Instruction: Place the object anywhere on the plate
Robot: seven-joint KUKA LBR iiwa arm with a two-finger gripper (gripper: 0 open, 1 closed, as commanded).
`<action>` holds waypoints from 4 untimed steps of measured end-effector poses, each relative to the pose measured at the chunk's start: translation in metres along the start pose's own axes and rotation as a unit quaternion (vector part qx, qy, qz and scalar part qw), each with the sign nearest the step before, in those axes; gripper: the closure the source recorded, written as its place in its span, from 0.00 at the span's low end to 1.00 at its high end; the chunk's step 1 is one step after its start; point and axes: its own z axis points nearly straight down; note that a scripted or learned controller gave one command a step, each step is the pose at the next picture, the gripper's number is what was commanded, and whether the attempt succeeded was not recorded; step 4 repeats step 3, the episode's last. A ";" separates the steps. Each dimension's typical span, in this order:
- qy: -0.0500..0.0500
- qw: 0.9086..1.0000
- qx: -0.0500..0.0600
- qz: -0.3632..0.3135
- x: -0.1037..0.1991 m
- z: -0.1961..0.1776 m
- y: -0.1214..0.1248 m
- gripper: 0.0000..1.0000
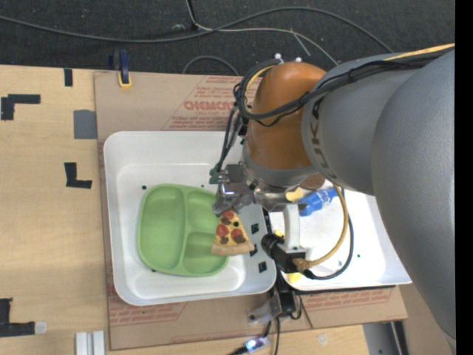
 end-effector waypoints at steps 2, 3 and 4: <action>-0.001 1.000 -0.001 0.001 0.074 0.003 -0.012 1.00; -0.001 1.000 -0.001 0.002 0.073 0.002 -0.012 0.00; -0.001 1.000 -0.001 0.002 0.073 0.002 -0.012 0.00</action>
